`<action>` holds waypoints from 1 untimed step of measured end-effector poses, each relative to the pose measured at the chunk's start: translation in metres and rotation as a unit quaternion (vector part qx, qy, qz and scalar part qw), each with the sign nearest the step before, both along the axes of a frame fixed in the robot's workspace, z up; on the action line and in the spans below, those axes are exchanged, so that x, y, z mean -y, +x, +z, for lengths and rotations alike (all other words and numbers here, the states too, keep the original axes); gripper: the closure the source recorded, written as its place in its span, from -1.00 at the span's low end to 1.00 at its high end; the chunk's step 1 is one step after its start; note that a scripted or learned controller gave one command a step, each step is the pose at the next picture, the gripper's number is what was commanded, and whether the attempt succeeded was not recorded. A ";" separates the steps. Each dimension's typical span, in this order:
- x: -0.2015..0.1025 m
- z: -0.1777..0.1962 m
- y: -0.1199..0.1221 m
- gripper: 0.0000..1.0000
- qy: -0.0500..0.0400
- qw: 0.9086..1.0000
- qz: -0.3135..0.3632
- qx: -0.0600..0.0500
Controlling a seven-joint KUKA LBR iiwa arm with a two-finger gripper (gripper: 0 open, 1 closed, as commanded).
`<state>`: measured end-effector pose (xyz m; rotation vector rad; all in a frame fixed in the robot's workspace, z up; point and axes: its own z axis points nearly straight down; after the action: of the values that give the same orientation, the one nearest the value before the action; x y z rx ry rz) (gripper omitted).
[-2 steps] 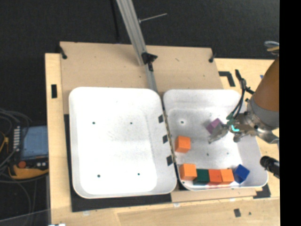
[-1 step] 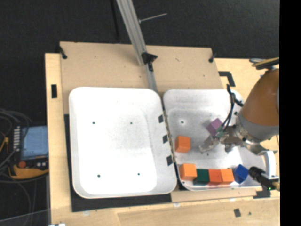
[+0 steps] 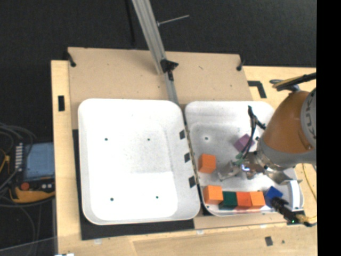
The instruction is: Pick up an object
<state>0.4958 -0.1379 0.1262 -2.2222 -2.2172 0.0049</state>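
Dark floor surrounds a pale wooden bench [image 3: 149, 73] with two shallow white bins side by side. Left bin [image 3: 90, 143] shows just a few small dark dots on its white floor. Right bin [image 3: 213, 116] holds all the blocks. One orange block [image 3: 207, 163] sits alone near the bin's left wall, mid-depth. Along the near wall runs a row, left to right: orange block [image 3: 214, 194], green block [image 3: 229, 199], orange block [image 3: 244, 199], another orange block [image 3: 257, 198], then a blue block [image 3: 273, 193] at the near right corner, tilted. A purple block [image 3: 243, 142] lies farther back, toward the right side, partly hidden by cabling.

Arm [image 3: 290, 129] comes in from the right, orange band over the right bin's right half. Gripper [image 3: 240, 167] hangs low inside the right bin, between the lone orange block and the purple block, just beyond the near row. Cannot tell if it is parted or closed; too blurred and dark.

Slanted metal pole [image 3: 152, 31] rises from the bench's far side. Blue-screened device [image 3: 37, 161] and cables on the floor at left.
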 end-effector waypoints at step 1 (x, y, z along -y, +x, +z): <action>0.002 -0.029 0.001 -1.00 -0.001 1.000 0.000 0.003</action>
<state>0.4966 -0.1398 0.0971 -2.2270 -2.2201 0.0009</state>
